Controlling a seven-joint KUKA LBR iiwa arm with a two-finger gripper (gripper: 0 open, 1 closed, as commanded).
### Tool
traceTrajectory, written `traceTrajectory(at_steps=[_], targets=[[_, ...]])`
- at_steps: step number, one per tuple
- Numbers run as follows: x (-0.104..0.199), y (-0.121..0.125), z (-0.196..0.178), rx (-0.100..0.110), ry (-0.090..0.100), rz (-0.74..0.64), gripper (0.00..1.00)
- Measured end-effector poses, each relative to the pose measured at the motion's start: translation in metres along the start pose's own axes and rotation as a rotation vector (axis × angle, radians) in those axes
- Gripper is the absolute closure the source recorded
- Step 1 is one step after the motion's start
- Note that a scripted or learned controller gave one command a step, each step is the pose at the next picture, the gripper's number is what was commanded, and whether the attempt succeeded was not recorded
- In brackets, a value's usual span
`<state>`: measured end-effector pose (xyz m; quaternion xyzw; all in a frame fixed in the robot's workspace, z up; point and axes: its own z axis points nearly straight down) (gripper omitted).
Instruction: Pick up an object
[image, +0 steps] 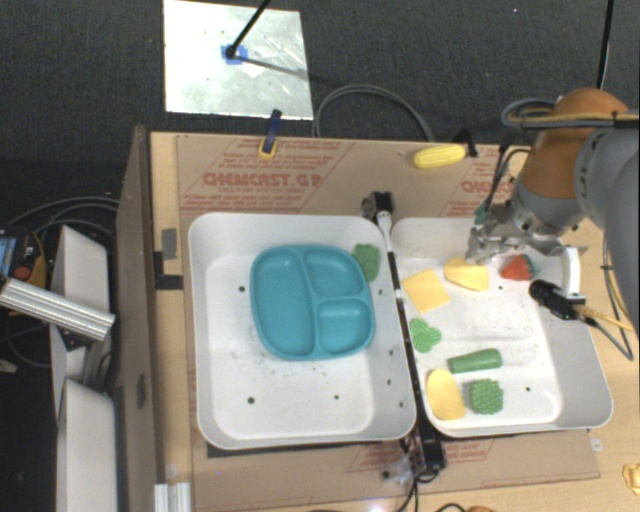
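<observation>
- In the right bin (510, 325), at about 12 o'clock near the far wall, sits my pincer (484, 246), low over the floor.
- Pincer state: can't tell, wide or narrow, since the wrist hides it from this angle. Nothing seen in its grip.
- Target candidate: the yellow wedge (466, 275), at 7 o'clock from my pincer and just beside it. It lies on the bin floor. Contact or not, can't tell.
- Red piece (517, 267): at 4 o'clock from my pincer, near it, partly hidden under my wrist.
- Yellow square (427, 290): at 10 o'clock in the bin, flat, near the wedge but apart from it.
- Green leafy bit (424, 335): at 9 o'clock, by the left wall.
- Green stick (474, 361): at 7 o'clock, lying on its side.
- Yellow oval (445, 394) and green knobbly ball (486, 397): at 6 to 7 o'clock by the near wall, side by side.
- Left bin (225, 400): blue divided plate (310, 300) in the middle, with a green lump (367, 260) at its 2 o'clock corner.
- Bench beyond the right bin: a yellow banana shape (440, 155), well apart from my pincer.
</observation>
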<state>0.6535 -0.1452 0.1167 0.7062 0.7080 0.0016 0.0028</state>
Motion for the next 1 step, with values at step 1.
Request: traceTrajectory(at_steps=[1], targets=[[0.0, -0.0002, 0.0005, 0.001, 0.0, 0.0, 0.0]])
